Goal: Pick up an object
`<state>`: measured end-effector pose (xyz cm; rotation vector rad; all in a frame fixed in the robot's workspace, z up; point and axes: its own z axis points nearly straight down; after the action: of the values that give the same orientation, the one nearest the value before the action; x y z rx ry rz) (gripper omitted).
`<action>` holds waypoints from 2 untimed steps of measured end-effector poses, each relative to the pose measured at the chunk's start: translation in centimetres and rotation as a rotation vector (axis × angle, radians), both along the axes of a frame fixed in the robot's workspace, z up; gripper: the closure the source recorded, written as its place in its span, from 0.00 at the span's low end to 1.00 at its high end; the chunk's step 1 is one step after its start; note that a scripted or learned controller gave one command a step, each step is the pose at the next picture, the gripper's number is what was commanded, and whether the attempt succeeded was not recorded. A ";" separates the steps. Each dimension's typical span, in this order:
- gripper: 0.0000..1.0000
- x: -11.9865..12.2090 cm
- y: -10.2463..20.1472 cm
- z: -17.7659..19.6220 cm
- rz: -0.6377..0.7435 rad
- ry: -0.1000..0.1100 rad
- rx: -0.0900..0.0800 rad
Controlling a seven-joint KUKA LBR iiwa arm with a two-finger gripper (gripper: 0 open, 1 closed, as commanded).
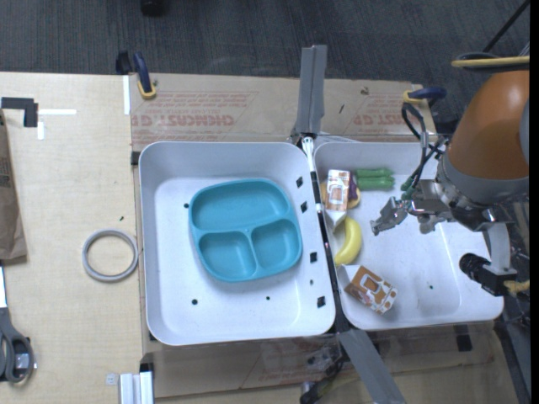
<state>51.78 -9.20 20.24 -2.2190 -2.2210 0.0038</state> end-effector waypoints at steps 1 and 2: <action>0.00 0.0 0.0 0.0 0.000 0.000 0.000; 0.00 9.5 2.4 -1.1 0.248 -0.002 0.000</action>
<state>61.28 -6.79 19.10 -1.9280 -2.4806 0.0017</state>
